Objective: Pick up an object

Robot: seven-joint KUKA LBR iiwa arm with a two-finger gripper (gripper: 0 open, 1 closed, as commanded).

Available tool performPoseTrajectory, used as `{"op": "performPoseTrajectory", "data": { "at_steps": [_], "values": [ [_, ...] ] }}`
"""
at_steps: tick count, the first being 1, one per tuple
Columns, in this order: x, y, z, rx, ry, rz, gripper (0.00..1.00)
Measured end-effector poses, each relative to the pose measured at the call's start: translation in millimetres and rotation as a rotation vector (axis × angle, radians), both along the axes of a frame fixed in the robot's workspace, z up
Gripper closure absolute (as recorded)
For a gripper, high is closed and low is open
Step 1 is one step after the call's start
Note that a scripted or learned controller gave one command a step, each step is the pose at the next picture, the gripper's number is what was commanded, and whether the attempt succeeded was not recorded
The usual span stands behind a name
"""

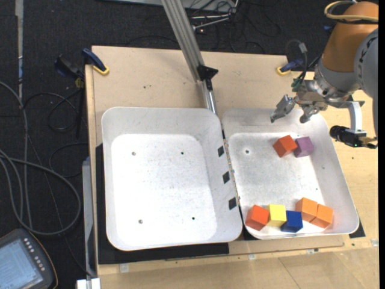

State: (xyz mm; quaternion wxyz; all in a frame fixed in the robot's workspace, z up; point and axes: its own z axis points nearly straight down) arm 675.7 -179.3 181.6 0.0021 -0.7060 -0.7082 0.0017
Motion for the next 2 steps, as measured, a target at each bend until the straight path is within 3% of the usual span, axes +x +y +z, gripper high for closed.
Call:
{"op": "performPoseTrajectory", "data": {
  "at_steps": [2],
  "values": [
    [-5, -8, -89, -0.001, -0.003, -0.001, 0.0]
  ]
}}
